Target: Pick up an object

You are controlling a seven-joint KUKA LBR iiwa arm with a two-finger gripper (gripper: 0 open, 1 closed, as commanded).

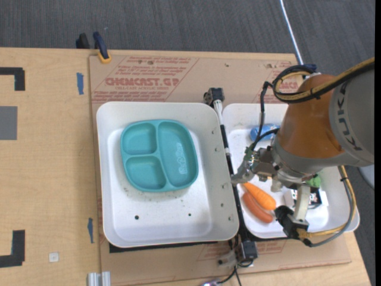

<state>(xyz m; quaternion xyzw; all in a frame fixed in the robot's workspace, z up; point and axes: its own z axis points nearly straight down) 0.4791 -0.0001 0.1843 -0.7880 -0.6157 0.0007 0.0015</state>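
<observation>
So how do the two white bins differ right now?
The left bin holds a teal divided plate lying flat; the right bin holds an orange carrot and a partly hidden blue item. The left bin lies in open view, while the arm covers much of the right bin. Both are shallow, white and side by side.

Two bins sit side by side on the bench. The left bin (113,219) holds a divided plate (159,155) toward its rear. The right bin (351,210) holds a carrot (259,200) near its front left, beneath the arm (315,124).
</observation>
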